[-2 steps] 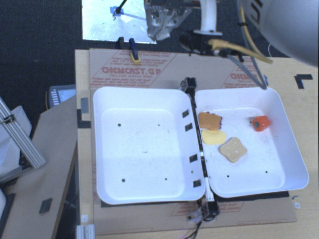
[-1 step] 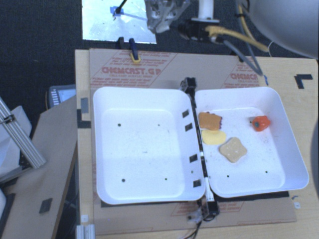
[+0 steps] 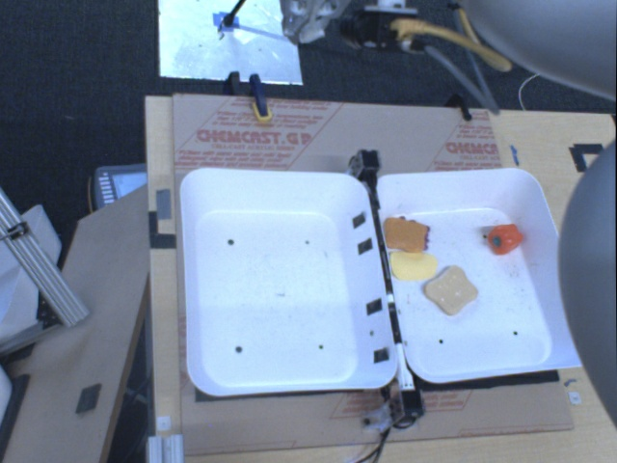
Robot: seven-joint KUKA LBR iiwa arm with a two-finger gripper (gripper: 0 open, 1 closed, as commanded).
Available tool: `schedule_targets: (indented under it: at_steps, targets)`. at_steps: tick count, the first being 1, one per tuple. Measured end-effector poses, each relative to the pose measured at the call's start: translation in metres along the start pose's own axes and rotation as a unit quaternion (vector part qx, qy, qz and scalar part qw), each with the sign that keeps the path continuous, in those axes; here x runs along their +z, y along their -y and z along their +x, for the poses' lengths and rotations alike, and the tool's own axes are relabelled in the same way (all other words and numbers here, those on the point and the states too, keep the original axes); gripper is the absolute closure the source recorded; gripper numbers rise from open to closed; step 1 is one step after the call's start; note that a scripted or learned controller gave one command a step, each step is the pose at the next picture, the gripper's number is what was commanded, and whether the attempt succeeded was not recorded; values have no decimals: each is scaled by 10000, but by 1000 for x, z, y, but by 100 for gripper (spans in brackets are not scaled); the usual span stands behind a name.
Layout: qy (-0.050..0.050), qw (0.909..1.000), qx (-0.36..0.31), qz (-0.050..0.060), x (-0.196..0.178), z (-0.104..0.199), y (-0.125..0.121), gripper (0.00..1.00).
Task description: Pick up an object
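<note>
Gripper hangs above the bench's far edge; its opening cannot be told. Toast, cheese and cracker crowd together in the right bin; a descent may pinch two.

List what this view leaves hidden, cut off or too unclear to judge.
- Gripper: cut off by the top edge of the camera view and blurred; the state of its jaws cannot be told.
- Right bin: its far right rim is covered by the blurred grey arm.
- Orange toy: too small to identify.
- Yellow piece: whether it touches the tan slice is unclear.
</note>
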State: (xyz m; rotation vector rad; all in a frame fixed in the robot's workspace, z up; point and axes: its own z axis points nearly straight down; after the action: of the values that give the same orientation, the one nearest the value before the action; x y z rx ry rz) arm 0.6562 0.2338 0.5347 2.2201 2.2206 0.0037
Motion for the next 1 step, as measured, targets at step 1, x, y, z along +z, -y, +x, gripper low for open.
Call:
schedule_targets:
  at_steps: [1]
  targets:
    - [0, 10000, -10, 0, 0, 0, -12, 100]
